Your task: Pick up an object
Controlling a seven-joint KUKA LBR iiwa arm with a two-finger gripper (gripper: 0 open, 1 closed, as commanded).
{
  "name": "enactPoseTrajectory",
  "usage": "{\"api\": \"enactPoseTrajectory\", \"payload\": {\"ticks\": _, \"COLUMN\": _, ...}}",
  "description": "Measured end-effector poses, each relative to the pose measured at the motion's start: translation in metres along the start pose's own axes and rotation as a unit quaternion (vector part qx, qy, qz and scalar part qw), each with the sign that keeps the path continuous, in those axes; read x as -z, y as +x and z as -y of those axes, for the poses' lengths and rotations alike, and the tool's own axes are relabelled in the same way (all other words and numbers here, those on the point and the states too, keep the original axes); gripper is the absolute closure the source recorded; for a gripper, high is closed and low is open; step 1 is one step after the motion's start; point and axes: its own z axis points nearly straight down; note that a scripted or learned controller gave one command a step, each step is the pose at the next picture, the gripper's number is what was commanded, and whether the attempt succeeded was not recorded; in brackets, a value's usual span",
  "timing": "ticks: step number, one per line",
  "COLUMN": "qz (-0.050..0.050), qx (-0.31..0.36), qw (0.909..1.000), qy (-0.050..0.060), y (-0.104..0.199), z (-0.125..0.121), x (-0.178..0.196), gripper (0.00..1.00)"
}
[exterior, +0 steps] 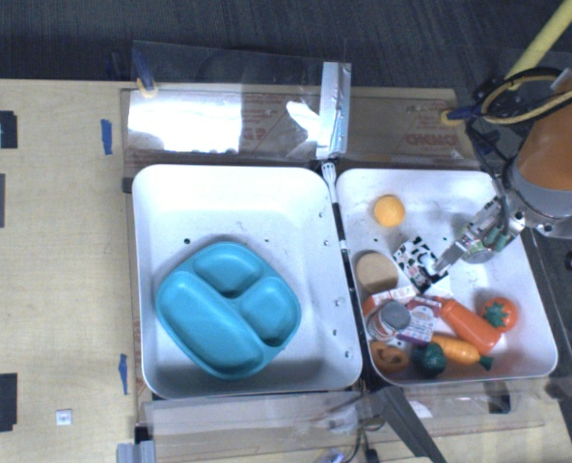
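Pale wood counter (44, 287) carries two shallow white bins side by side: left bin (170, 196) w/ a blue plastic divided plate (230, 309), right bin (522, 360) w/ the toy clutter. Grey arm w/ orange band (554, 157) comes in from the right edge and slants down to the pincer (438, 268), low over the right bin's middle.

Pincer tips sit at the right edge of a small black-and-white cow-patterned piece (414, 258); touching or just beside, can't tell. Whether the pincer is released or clenched can't be told at this res, and nothing clearly shows as gripped.

Rel. to the pincer:
- small yellow-orange ball (390, 210): up and left, apart.
- tan bread-like lump (375, 271): left, beyond the cow piece.
- red-and-white flat packet w/ a grey round disc on it (401, 316): just below-left.
- orange plastic carrot (469, 324): below-right, near.
- red tomato-like toy w/ green top (499, 313): further right, below.
- second orange piece (456, 349), dark green toy (430, 358) and brownish round toy (390, 357): along the bin's near edge, below.
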Motion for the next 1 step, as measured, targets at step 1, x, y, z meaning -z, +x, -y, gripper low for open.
{"api": "enactPoseTrajectory", "payload": {"ticks": 1, "qz": -0.003, "qx": 0.188, "qw": 0.9822, "qy": -0.001, "y": 0.0364, "z": -0.0535, "x": -0.0076, "gripper": 0.00}}
